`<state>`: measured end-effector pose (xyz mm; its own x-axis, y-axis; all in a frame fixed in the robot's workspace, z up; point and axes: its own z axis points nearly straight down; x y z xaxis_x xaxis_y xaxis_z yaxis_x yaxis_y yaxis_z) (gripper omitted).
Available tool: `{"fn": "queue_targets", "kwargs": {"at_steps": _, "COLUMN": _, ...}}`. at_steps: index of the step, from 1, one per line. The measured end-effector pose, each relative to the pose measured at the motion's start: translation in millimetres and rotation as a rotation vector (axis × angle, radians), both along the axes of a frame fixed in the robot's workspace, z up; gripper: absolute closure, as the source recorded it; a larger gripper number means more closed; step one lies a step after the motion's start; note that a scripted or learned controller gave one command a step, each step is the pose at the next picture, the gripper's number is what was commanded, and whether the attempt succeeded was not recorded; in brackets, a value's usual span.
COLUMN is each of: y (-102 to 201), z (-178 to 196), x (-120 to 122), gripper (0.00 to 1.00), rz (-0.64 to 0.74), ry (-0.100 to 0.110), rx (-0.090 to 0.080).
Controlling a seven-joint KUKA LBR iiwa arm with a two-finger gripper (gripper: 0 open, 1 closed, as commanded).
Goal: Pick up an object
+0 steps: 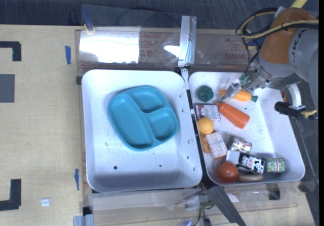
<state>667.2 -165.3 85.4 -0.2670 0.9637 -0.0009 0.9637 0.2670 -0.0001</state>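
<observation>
My gripper is low over the back of the right bin, reaching in from the upper right. A small orange piece lies just under and in front of it. An orange carrot-shaped toy lies a little nearer, and a dark green round object sits to the gripper's left. I see nothing clearly lifted off the bin floor.
The right bin also holds a yellow ball, two printed packets, a red tomato, a black-and-white carton and a green can. A blue divided plate lies in the left bin.
</observation>
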Motion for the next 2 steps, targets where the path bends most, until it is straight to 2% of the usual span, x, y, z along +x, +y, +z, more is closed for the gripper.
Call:
{"fn": "queue_targets", "kwargs": {"at_steps": 1, "y": 0, "z": 10, "x": -1, "gripper": 1.0, "rz": 0.003, "ry": 0.004, "rx": -0.001}}
{"fn": "queue_targets", "kwargs": {"at_steps": 2, "y": 92, "z": 135, "x": -18, "gripper": 1.0, "rz": 0.159, "ry": -0.013, "rx": 0.0}}
